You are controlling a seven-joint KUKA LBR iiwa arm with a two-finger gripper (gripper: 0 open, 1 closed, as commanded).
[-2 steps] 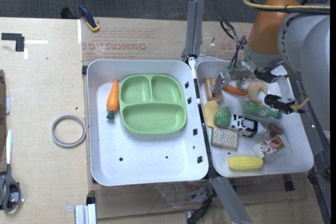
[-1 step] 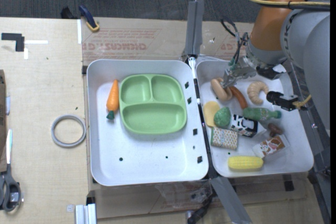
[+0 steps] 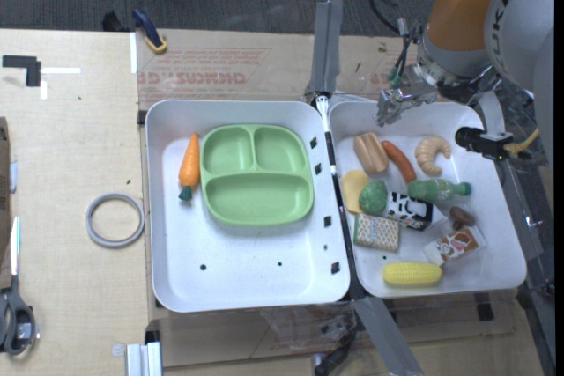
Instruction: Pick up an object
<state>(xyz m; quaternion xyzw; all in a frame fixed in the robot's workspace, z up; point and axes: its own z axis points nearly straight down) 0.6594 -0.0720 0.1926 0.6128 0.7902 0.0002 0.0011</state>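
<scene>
Your pick targets crowd the right bin (image 3: 507, 273): a hot dog (image 3: 371, 151), sausage (image 3: 399, 159) and croissant (image 3: 430, 154) toward its far edge, a corn cob (image 3: 412, 274) by its near edge. The gripper (image 3: 394, 106) hovers over the far-left corner, grasping nothing; whether it is released or clenched, you cannot tell. The left bin (image 3: 167, 277) carries a green divided plate (image 3: 256, 174) and a carrot (image 3: 189, 163).

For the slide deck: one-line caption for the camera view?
KUKA gripper hovers at the back of the right bin of toy food; carrot and green tray lie left.

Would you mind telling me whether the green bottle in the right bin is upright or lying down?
Lying down: the green bottle rests on its side on the right bin floor, cap pointing right.
</scene>
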